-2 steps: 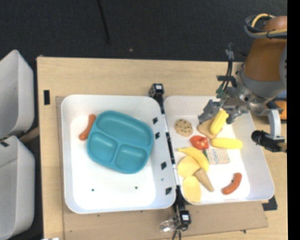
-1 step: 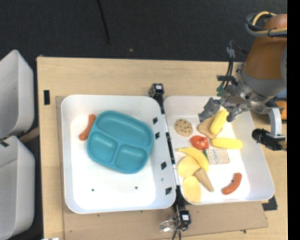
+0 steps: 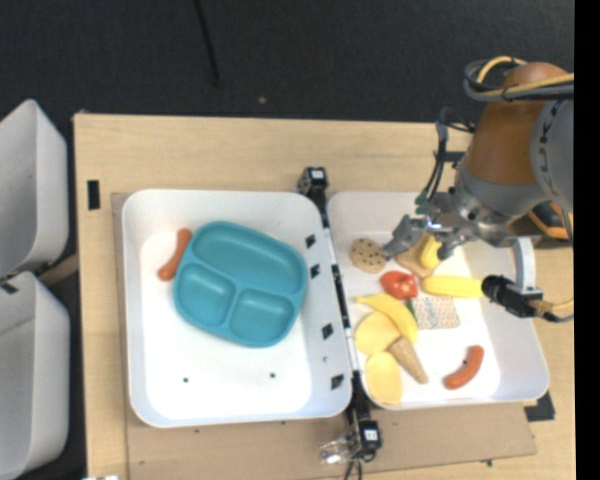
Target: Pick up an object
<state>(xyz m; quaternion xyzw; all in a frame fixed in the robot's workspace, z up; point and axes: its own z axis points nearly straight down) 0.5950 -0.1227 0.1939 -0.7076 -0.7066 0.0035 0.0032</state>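
My gripper (image 3: 426,238) hangs over the back part of the right bin (image 3: 525,353), open, its grey fingers (image 3: 402,236) spread to either side. Just below it lie a small yellow piece (image 3: 429,254) and a tan piece (image 3: 414,260); nothing sits between the fingers. Close by are a brown cookie (image 3: 367,254), a red tomato (image 3: 400,284), a yellow corn-like piece (image 3: 453,286), a banana (image 3: 392,314), a speckled cracker (image 3: 438,314), an ice-cream cone (image 3: 412,358), two pale yellow discs (image 3: 376,336) and a red sausage (image 3: 463,367).
The left bin (image 3: 150,368) holds a teal divided plate (image 3: 240,282) and an orange-red sausage (image 3: 175,254) beside it. A black-clipped divider (image 3: 332,288) runs between the bins. A cable end (image 3: 518,296) from the arm lies over the right bin's right side.
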